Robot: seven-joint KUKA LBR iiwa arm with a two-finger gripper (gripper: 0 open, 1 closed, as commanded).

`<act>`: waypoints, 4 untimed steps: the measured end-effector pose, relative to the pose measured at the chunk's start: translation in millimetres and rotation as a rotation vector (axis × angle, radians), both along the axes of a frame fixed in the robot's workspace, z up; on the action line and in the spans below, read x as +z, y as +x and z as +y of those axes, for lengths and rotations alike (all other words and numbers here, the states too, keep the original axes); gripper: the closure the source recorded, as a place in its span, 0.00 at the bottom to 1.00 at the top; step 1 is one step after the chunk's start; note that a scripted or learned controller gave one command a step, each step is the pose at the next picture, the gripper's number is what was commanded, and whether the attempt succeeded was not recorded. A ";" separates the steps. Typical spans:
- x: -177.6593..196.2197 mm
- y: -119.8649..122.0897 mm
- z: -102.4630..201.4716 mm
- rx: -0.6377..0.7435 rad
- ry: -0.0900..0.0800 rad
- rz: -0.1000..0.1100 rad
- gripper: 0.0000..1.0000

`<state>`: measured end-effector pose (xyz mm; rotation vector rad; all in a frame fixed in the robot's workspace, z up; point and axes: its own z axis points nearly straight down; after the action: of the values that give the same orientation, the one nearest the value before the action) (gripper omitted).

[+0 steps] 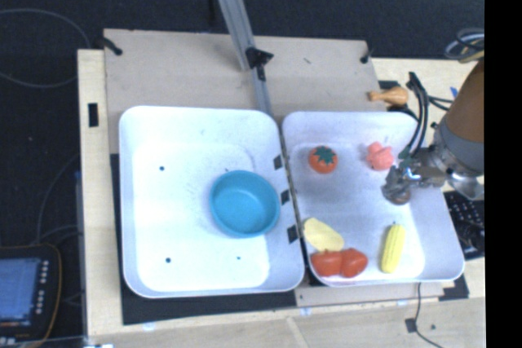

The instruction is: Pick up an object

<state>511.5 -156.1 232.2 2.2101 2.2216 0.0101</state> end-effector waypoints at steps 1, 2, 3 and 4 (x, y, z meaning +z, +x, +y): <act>21.6 1.7 -1.0 0.002 0.000 0.005 1.00; 30.5 3.3 50.4 0.005 0.003 0.007 1.00; 16.7 -3.5 101.2 0.004 0.003 0.012 1.00; 24.0 -9.5 158.8 0.005 0.005 0.013 1.00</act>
<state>502.0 2.7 256.2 2.2134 2.2360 0.0012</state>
